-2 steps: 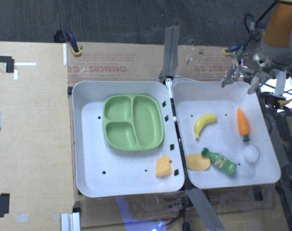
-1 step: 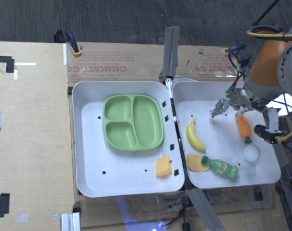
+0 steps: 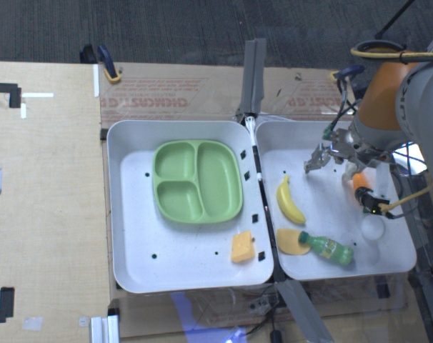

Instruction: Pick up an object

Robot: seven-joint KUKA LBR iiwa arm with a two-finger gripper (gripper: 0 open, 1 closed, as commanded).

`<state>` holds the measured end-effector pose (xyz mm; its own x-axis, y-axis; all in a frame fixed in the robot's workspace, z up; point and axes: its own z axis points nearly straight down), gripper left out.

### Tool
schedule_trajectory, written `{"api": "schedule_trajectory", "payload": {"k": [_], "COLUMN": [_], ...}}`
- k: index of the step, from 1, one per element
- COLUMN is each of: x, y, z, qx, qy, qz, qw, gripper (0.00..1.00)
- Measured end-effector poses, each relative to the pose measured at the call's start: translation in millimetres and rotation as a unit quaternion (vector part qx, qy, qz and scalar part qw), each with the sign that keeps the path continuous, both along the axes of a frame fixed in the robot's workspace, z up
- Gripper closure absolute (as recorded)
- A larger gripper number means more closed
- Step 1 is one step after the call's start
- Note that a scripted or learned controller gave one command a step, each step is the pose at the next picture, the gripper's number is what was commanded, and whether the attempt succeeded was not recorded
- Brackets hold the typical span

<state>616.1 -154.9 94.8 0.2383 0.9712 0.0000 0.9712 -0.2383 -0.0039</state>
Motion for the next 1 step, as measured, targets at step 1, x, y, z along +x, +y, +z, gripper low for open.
{"api": "schedule_trajectory", "payload": {"k": [1], "x": [-19.4], "y": [9.3], "z": [-4.9], "qx": [-0.0004], "qy": [0.0], "qz": [-0.006], "qw": [1.0], "gripper": [0.0]}}
